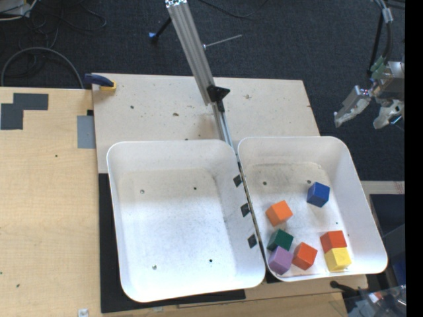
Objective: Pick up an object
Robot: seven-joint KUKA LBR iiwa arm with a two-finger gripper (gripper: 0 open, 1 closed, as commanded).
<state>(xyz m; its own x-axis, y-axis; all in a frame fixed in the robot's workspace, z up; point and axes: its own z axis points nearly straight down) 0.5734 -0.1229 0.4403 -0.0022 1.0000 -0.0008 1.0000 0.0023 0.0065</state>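
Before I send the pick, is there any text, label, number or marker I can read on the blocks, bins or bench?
No readable words, numbers or brands on the blocks, either bin or the bench.
The one sign: a small black-and-white checker marker on the top end of the slanted aluminium bar; it carries no letters.

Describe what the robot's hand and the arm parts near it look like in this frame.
The hand is pale grey metal with two light-coloured fingers, one showing a bluish tint. Above it sits a silvery wrist block with a small green patch. Thin dark cables run up from there. It is small and slightly blurred, so no markings can be read.
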